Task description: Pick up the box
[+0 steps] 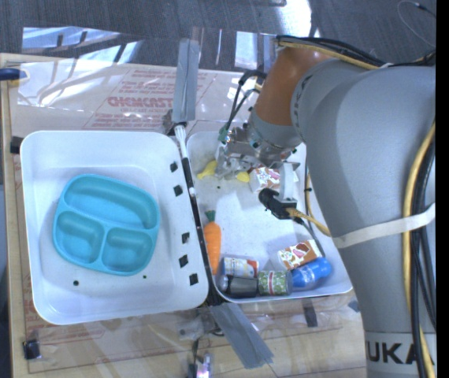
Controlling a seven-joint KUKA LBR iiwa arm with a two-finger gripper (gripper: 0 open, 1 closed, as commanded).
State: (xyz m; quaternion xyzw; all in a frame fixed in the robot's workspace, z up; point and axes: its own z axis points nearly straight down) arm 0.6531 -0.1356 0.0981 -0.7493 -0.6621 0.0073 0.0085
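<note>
The box (298,253), near the carrot (213,245), looked light and stiff; its flat sides suited gripping. The end effector's (236,164) state could not be told.

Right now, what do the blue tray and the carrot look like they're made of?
Blue tray: probably moulded plastic, with a smooth, even colour, rounded compartments and a soft sheen. Carrot: likely a plastic toy, uniformly orange with a smooth surface, though too small to be sure.

Open floor (244,227) beside carrot (213,242)

Tray (106,225) light blue; carrot (213,242) orange; bins (35,211) white.
</note>
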